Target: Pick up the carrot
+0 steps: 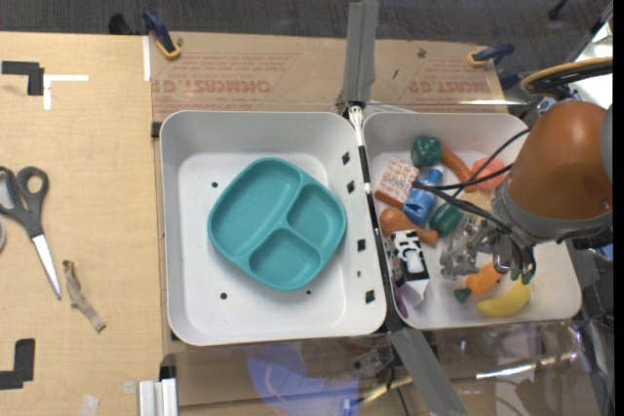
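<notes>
The gripper (480, 260) is being held low in the right bin (561, 307), near its front edge, just above the carrot (482, 282) lying beside a banana (504, 301); its grip cannot be told.

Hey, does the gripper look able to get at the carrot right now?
Probably yes. The gripper sits low in the right bin just above the carrot; the banana crowds it.

Tool (480, 258) fingertips lost in clutter, can't tell their spread. Carrot (482, 282) just below the tool, partly covered by it; contact unclear. Arm's orange band (565, 161) hides the right bin's (458, 117) far side. Scissors (29, 219) cut off at left edge.
</notes>
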Controlling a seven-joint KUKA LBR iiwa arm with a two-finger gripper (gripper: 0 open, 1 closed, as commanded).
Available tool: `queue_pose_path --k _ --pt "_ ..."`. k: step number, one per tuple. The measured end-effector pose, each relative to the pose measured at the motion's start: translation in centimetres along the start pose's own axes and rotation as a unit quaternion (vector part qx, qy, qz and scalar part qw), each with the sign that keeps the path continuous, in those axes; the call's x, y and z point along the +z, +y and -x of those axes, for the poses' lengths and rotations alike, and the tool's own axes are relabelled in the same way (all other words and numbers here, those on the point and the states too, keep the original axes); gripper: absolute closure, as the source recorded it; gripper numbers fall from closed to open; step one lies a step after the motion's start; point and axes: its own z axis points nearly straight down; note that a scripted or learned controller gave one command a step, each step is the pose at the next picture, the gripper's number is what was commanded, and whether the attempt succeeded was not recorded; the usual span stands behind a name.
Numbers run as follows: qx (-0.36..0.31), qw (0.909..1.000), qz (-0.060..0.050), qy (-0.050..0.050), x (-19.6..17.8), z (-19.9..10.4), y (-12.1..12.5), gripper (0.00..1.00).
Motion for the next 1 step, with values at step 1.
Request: queue_pose_path --k 1 --pt "-0.002 1.0 0.0 -0.002 -0.94 0.15 0.07 1.0"
